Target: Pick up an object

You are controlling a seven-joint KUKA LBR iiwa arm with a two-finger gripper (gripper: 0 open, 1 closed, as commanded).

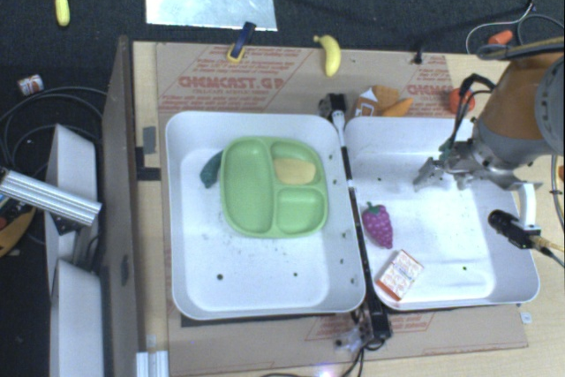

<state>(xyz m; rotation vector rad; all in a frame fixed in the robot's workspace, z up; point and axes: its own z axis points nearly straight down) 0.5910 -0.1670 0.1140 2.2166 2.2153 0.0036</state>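
Purple knobbly grapes [378,224], smooth green tray [272,187]

A: Left bin [199,278]?
B: Green divided tray [272,188], yellow piece [295,169] in its upper right compartment. Dark green thing [210,169] against the tray's left edge.

A: Right bin [468,274]?
B: Purple grape bunch [379,224] near the divider, small red-and-white box [399,273] below it by the front corner. Apart, not touching.

A: Arm?
B: In from the right, orange band up top. Claw [439,173] over the right bin's upper middle, nothing between its fingers that I can see. Open or closed, can't tell.

A: Outside the bins?
B: Banana [330,55] on the cardboard behind them, orange item [395,107] by the right bin's back rim, another yellow piece [62,10] on the dark floor far left.
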